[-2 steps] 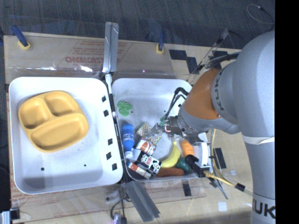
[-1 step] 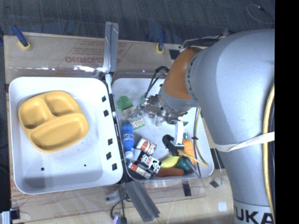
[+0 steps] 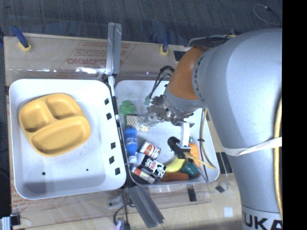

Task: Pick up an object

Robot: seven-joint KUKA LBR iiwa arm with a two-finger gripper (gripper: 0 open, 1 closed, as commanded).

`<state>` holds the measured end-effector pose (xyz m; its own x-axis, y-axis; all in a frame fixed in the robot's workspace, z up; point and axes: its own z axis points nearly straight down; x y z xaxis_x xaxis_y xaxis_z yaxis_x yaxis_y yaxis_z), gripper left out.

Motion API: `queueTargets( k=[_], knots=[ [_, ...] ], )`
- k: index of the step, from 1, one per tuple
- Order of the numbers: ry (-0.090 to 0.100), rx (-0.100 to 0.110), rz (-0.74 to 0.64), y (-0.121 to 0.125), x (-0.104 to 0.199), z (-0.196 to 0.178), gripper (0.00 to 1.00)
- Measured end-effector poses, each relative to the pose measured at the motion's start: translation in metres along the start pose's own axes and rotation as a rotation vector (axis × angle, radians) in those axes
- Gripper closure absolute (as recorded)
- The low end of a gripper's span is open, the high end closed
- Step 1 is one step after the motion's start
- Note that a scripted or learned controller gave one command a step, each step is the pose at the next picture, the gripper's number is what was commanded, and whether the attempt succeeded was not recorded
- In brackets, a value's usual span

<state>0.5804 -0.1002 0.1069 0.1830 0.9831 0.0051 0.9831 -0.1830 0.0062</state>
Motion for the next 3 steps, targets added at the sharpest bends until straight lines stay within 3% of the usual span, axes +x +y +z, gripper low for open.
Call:
queueTargets(
  k=[1,2,3],
  knots=[
    [-0.004,0.010,0.018,-0.0223,0.0812,-0.0999,1.00],
    [-0.005,0.010,0.019,-0.0223,0.0807,-0.0997,0.00],
    [-0.005,0.013,0.011,-0.0224,0.0821,-0.1091,1.00]
  ],
)
